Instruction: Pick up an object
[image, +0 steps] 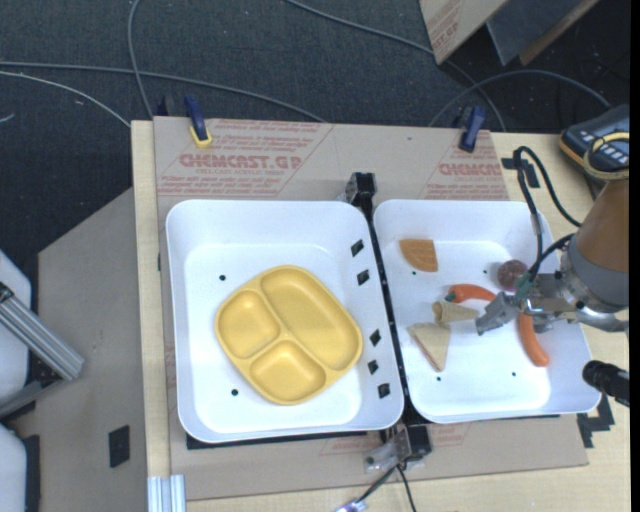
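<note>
Camera view: your pincer (497, 318) hangs just right of the wedge (433, 346), spread unclear; centre over one item before closing.

A yellow divided plate (289, 333) sits in a white bin (190, 300); at three o'clock, another white bin (480, 400) holds an orange carrot (535, 343), a tan wedge (432, 346) and a purplish ball (512, 271).

Bench (260, 160) — cardboard-topped; two white bins (190, 300) side by side.
</note>
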